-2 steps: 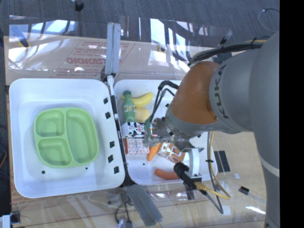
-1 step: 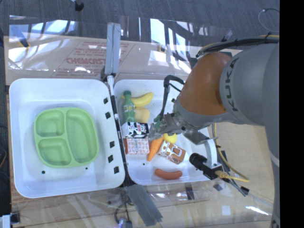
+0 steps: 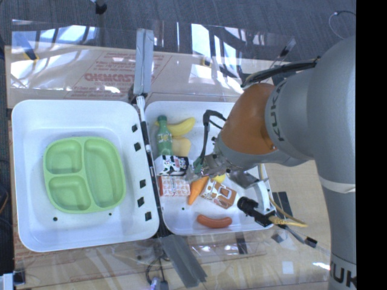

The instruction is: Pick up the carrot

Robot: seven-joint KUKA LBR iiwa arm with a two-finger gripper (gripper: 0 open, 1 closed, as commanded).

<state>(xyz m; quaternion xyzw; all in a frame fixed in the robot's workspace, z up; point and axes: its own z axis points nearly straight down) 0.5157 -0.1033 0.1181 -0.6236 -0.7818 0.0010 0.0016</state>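
The orange carrot (image 3: 197,190) lies tilted in the middle of the right bin (image 3: 175,225), between a red and white packet (image 3: 173,186) and a brown snack packet (image 3: 218,194). My gripper (image 3: 203,172) is down in the bin right at the carrot's upper end, under the orange wrist band (image 3: 248,128). The arm hides the bin's right part and the carrot's top.
The right bin also holds a green bottle (image 3: 163,137), a banana (image 3: 182,125), a black and white carton (image 3: 173,165) and a sausage (image 3: 213,221) near the front wall. A green divided plate (image 3: 83,174) sits in the left bin (image 3: 24,162).
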